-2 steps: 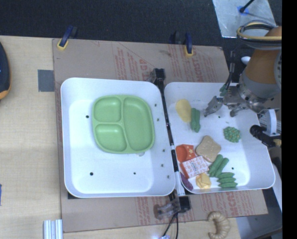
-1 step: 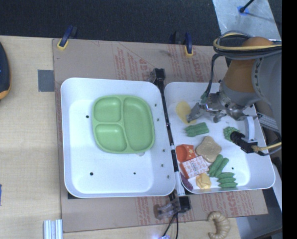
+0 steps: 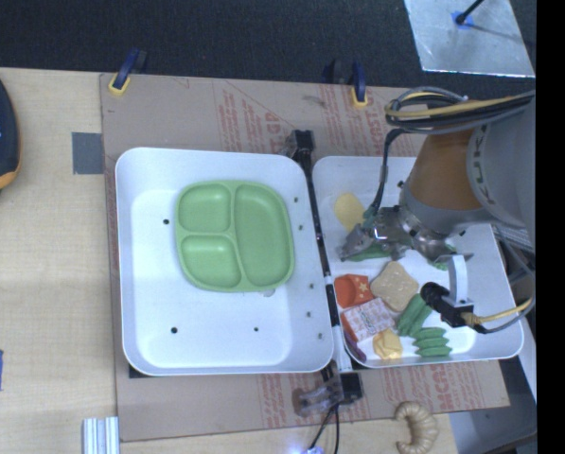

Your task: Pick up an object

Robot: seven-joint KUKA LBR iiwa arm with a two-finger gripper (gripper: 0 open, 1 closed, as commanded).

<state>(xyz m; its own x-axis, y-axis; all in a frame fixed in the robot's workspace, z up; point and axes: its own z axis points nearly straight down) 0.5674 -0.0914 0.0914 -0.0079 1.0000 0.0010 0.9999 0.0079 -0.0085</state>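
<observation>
1. The bench (image 3: 45, 282) is pale wood, with a brown cardboard sheet (image 3: 216, 112) laid over it and held by clamps along the far edge.
2. The left bin (image 3: 150, 348) – white and shallow – sits on the cardboard and holds a green divided plate (image 3: 235, 235) with three compartments, lying flat toward the bin's far half.
3. The right bin (image 3: 490, 348) touches the left one along their shared edge; the arm (image 3: 471, 173), grey with its orange band, reaches in over this bin's far right part, cables looping above it.
4. The gripper (image 3: 372, 239) hangs low over the right bin's left-centre; whether its fingers are spread or closed cannot be told from this slant, and nothing is seen between them.
5. Just beside the gripper, toward the far left corner of that bin, lies a yellow piece (image 3: 347, 208).
6. Nearer the camera – in the bin's near half – lies a cluster of play food: a tan slice (image 3: 396, 285), a red piece (image 3: 352, 288) touching a red-and-white packet (image 3: 364, 321), green pods (image 3: 424, 329) and a small yellow chunk (image 3: 388, 345).
7. A curled tan object (image 3: 417, 426) lies on the cardboard outside the bins, by the near edge.
</observation>
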